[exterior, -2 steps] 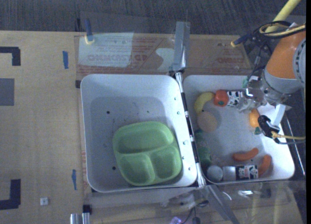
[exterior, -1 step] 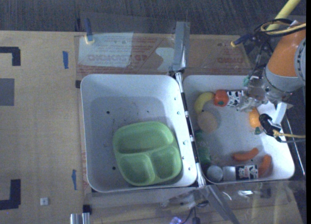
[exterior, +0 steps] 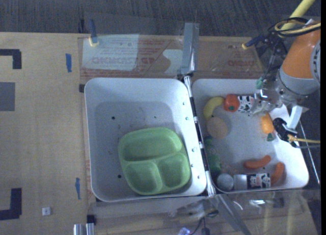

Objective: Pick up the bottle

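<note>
A white bottle with black patches (exterior: 256, 180) lies on its side at the near edge of the right bin (exterior: 300, 175), with a grey rounded end (exterior: 224, 181) at its left. A second black-and-white patched object (exterior: 246, 104) sits at the far side of that bin, beside a red-orange fruit (exterior: 232, 102). My gripper (exterior: 263, 102) hangs over the far right part of the bin, just right of the patched object and above an orange fruit (exterior: 267, 125). Whether it touches either one I cannot tell.
The right bin also holds a banana (exterior: 213, 106), a tan round piece (exterior: 217, 127), a green item (exterior: 212, 158) and two orange-red sausage shapes (exterior: 257, 163) (exterior: 278, 172). A green divided plate (exterior: 153, 160) lies in the left bin (exterior: 102, 106).
</note>
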`<state>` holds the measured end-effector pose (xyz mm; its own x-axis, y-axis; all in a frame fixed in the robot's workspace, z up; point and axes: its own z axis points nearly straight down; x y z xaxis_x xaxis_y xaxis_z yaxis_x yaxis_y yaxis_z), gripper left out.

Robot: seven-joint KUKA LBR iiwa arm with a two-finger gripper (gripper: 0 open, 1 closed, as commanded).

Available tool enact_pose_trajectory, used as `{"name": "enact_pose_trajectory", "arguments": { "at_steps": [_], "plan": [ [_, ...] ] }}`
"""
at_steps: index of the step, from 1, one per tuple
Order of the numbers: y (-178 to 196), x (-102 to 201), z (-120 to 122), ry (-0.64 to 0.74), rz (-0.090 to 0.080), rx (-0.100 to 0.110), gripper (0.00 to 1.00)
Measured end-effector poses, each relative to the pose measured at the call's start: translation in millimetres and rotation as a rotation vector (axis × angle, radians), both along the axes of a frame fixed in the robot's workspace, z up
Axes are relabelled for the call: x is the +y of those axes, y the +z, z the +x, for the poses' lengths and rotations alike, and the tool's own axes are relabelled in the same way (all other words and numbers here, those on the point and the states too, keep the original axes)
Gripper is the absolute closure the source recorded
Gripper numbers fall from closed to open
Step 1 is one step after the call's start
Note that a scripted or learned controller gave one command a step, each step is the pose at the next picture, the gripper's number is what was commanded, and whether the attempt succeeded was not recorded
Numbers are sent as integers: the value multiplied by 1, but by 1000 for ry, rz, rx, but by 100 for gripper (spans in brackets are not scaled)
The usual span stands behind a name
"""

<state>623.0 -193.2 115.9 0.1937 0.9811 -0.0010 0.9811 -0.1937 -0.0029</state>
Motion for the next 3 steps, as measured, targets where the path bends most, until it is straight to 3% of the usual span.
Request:
{"name": "enact_pose_trajectory", "arguments": {
  "at_steps": [1, 2, 3],
  "plan": [
    [-28, -19, 28, -226, 18, 50, 100],
    [-30, -18, 15, 38, 0, -3, 100],
    [-23, -17, 16, 41, 0, -2, 100]
  ]
}}
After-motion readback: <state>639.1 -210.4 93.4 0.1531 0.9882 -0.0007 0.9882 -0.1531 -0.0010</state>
